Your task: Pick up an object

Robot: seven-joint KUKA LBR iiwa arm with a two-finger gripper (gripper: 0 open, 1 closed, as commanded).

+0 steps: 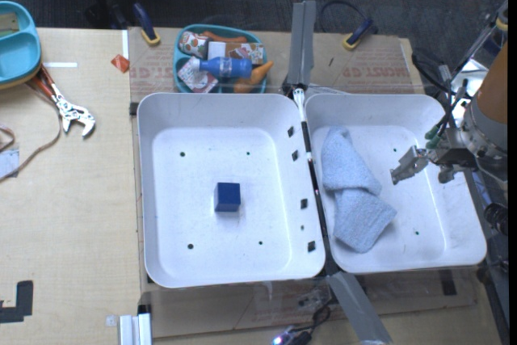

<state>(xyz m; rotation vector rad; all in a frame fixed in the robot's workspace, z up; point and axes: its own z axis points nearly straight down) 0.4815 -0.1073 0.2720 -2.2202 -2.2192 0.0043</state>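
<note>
Lying toward the near side of the left shallow white plastic bin [153, 174]: small dark-blue cube [228, 196], alone on the floor, well apart from every wall, probably the easier candidate for picking up.

Lying in the right shallow white plastic bin [452, 254], against its left wall and reaching toward the near side: crumpled pale-blue terry cloth [353, 194], folded over itself in two lobes, slumping as soft fabric does when dropped loose, offering no firm edge.

Hovering over the same bin, right of the cloth and apart from it: two-finger metal gripper [414, 163], carrying nothing between its fingers; spread or closed, impossible to judge at this slant, the tips blurring into one grey shape.

Reaching in from the right edge: grey arm with an orange band [489, 105], wrist bending down and leftward, cables trailing alongside, fingers pointing toward the cloth rather than the cube, possibly lining up for the fabric.

Sitting behind the bins on the brown cardboard sheet [363, 69]: teal oval bowl [184, 52] holding mixed small packets and a blue bottle, parked clear of the working area.

Resting at far left on the pale wooden bench [73, 254]: silver adjustable wrench [71, 115] and light-blue divided tray [16, 44], also out of reach.
</note>
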